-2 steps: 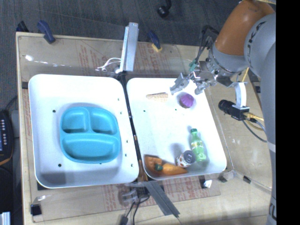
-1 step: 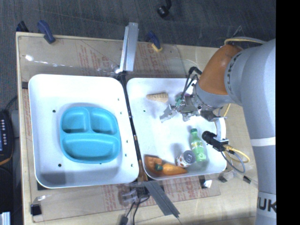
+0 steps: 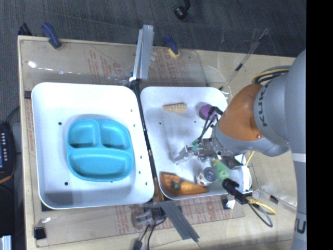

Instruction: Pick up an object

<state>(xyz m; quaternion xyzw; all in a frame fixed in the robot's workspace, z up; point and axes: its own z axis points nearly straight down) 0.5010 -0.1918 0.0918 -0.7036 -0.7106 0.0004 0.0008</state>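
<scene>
Hand [image 3: 182,154] low inside right bin [image 3: 156,134].
Fingers apart, nothing between; carrot [image 3: 183,185] near front wall, blue tray [image 3: 100,148] in left bin [image 3: 44,139].

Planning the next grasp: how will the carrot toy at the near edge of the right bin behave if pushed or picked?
The carrot toy looks tapered and rounded, so it may roll or pivot when nudged. It lies against the right bin wall, which could block a finger. Its smooth surface suggests light, possibly slippery plastic.

Right bin [image 3: 156,119]: open floor in middle-left. Cone [image 3: 174,108] and purple item [image 3: 206,110] near top wall, carrot [image 3: 183,186] and can [image 3: 207,176] crowd bottom wall. Left bin [image 3: 47,139] mostly taken by blue tray [image 3: 100,149].
</scene>
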